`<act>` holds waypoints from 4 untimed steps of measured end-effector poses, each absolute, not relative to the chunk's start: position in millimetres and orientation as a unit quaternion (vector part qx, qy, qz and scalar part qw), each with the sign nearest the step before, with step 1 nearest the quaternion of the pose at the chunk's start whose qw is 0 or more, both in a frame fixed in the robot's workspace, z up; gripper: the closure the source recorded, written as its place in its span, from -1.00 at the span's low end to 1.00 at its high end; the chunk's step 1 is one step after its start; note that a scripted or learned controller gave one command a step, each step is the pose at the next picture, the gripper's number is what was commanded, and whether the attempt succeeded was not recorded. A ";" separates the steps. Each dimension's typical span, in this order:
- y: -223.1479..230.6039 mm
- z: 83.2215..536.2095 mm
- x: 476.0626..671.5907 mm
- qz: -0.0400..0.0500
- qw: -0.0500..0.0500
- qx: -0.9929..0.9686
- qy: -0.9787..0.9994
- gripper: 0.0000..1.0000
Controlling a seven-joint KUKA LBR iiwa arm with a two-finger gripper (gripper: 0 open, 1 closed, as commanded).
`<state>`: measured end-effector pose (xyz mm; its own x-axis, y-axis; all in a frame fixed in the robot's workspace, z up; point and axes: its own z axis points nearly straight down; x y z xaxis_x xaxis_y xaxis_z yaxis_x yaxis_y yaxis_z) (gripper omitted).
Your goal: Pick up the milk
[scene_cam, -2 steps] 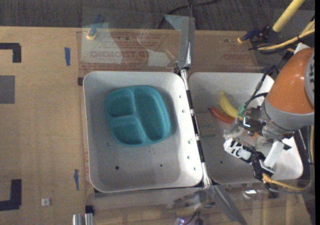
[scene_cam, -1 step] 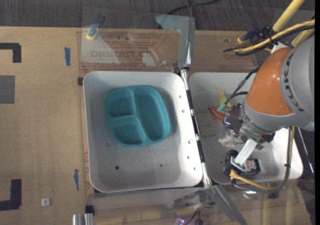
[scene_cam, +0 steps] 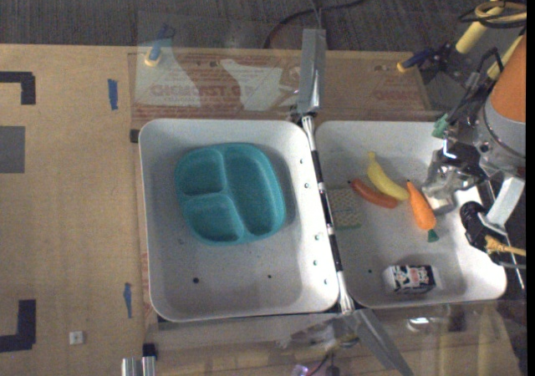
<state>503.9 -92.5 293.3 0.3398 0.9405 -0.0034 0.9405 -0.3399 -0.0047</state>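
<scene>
While the arm (scene_cam: 506,107) reaches in from the right edge of the view, its jaws (scene_cam: 441,186) hang over the right-hand part of the right bin (scene_cam: 368,282), close to the bin's right wall. Whether the jaws are spread or pressed together cannot be told from this angle, since the metal parts blur into one bright shape; nothing can be seen between them.

The milk (scene_cam: 411,278), a small white carton with dark print, lies on its side near the front edge of the right bin, well apart from the jaws and nearer the camera than they are. It touches nothing else.

Further back in the same bin sit 3 toy foods close together: a yellow banana (scene_cam: 384,178), a red-orange sausage (scene_cam: 373,194) just in front of it and apparently touching it, and an orange carrot (scene_cam: 420,205) with a green tip, lying just left of the jaws. A small grey-green sponge (scene_cam: 346,207) rests beside the sausage, near the bin's left wall.

The left bin (scene_cam: 167,282) holds a teal plate (scene_cam: 231,192) with 3 compartments, set toward the middle and back of the bin.

Both bins stand side by side on the brown worktop (scene_cam: 67,224), which carries blue tape strips (scene_cam: 112,94) and black marks (scene_cam: 20,88) at its left side. A metal divider (scene_cam: 311,73) runs between the 2 bins.
</scene>
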 end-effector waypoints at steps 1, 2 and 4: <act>-151.1 430.7 552.6 0.003 0.000 -0.811 -0.585 1.00; -108.1 432.5 610.1 0.002 0.000 -0.836 -0.549 1.00; -17.8 431.4 649.2 0.004 0.002 -0.863 -0.506 1.00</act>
